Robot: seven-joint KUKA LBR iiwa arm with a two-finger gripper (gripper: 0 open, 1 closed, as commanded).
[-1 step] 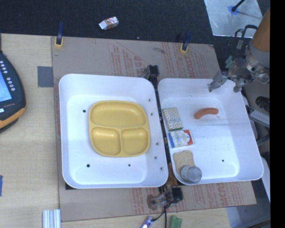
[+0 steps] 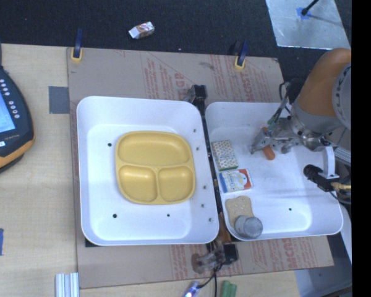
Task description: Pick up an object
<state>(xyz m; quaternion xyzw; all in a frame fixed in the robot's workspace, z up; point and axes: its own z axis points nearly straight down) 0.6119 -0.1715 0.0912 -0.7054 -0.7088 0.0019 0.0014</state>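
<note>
Orange thing [image 2: 269,154], small and stubby, lies in the right bin [image 2: 309,221], up near the back. The gripper [image 2: 267,144] is right on top of it, low down in the bin. I cannot tell if the jaws are spread or pressed together, because the metal parts sit in a dark bunch and the orange thing peeks out just under them. I also cannot tell if it is being pinched or is just lying beside the tips.

Lots could go wrong from here. The orange thing is little and looks round, so it could roll away if a tip pushes it from one side. If the jaws close a bit off to the side, they would grab only air. If they come down too hard, they could bump the white floor of the bin and squeeze nothing.

Other things lie along the left wall of the same bin: a spotted packet [image 2: 224,154], a small box with a picture [image 2: 235,180], a brown slice [image 2: 238,205] and a grey round cap [image 2: 250,227]. They are apart from the gripper, so it will likely not hit them.

The left bin [image 2: 99,166] holds a yellow tray [image 2: 155,166] with three parts. It is well away, so no trouble there.
</note>
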